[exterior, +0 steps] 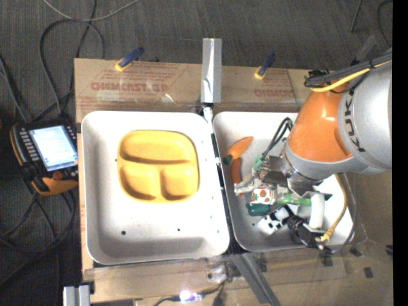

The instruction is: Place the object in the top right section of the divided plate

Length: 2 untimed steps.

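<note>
A cardboard-covered tabletop (159, 85) holds two white bins (102, 234) over dark carpet (38, 18) strewn with cables. A yellow divided plate (159, 164) sits left; the claw's state cannot be told.

2 shallow white bins sit side by side on a cardboard-covered worktop (185, 85), the left bin (95, 234) and the right bin (236, 234) touching along their inner rims. 2 blue-and-yellow clamps, one (129, 58) at the left and one (266, 64) at the right, grip the cardboard's far edge. Between them a silver upright post (211, 69) stands at the seam of the bins. A handheld control pendant (44, 152) with a lit screen lies on the dark carpeted floor (38, 260) to the left, beside loose black cables (57, 30).
</note>
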Each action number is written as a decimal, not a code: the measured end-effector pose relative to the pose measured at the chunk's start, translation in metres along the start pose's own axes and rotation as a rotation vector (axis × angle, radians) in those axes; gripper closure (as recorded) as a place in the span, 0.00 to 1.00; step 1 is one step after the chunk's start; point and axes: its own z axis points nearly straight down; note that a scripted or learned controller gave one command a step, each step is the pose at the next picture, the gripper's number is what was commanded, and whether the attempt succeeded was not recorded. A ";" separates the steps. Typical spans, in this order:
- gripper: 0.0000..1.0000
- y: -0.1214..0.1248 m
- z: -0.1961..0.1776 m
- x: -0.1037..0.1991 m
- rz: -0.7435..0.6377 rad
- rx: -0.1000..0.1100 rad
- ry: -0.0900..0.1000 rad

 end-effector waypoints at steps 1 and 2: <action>1.00 0.002 -0.065 -0.041 0.039 -0.003 -0.001; 1.00 0.008 -0.090 0.026 0.043 -0.003 0.000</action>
